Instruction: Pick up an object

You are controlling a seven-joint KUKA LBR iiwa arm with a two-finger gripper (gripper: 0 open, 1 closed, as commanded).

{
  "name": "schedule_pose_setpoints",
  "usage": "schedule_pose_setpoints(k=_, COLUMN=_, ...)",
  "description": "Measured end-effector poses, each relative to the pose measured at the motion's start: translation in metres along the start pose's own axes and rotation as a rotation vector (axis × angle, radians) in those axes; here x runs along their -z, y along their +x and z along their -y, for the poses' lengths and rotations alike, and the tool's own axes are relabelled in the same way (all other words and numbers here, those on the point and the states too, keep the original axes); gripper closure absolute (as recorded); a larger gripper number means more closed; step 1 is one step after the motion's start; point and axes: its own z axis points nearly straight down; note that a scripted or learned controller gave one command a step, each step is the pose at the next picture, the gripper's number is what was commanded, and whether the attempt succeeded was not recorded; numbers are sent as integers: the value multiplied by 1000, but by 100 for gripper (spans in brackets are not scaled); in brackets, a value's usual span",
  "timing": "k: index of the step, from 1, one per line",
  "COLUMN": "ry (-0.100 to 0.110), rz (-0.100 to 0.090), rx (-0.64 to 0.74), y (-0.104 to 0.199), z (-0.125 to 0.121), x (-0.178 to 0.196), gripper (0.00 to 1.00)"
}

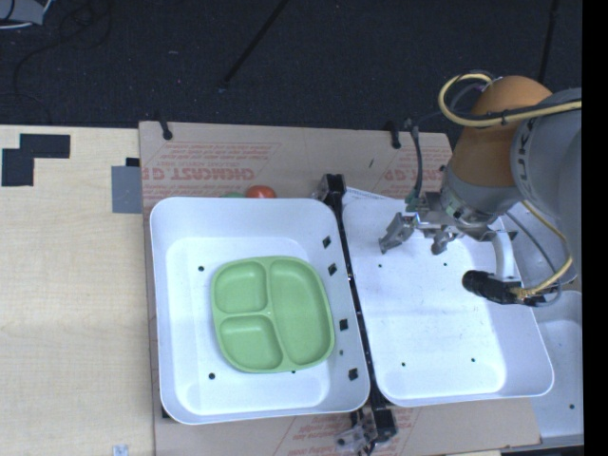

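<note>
**Gripper open over the right bin, plate in the left**

We see the gripper (pixel 413 245) above the far part of the right bin (pixel 437 350), near its far-left corner. Its fingers (pixel 389 239) stand apart, and the white bin floor shows between them. We cannot tell whether the tips touch the floor or hang just above it. The arm (pixel 503 131) comes in from the right, and its bulk hides the far-right corner of this bin.

The plate (pixel 273 313), green with three compartments, lies flat near the middle of the left bin (pixel 161 302), a little toward its right wall. It is well apart from the gripper, with the black strip (pixel 347 288) that joins the two bins between them.

Behind the far rim of the left bin a red thing (pixel 259 193) peeks up. The rim cuts off its lower part, so we cannot make out what it is. A speck of green shows just to its left, too small to tell. Both sit on the cardboard (pixel 218 164) under the bins. The near edge of that cardboard is cut off by the frame.
</note>
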Motion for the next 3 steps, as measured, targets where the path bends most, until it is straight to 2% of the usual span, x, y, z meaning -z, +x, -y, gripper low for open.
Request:
schedule_pose_setpoints(k=1, ry=-2, rz=0, rx=-1, y=3, z=4, x=-44, gripper=0)
schedule_pose_setpoints(k=2, ry=-4, rz=1, rx=-4, y=2, z=3, x=-31, gripper=100)
schedule_pose_setpoints(k=3, ry=-11, rz=2, rx=-6, y=-1, z=7, x=32, gripper=100)
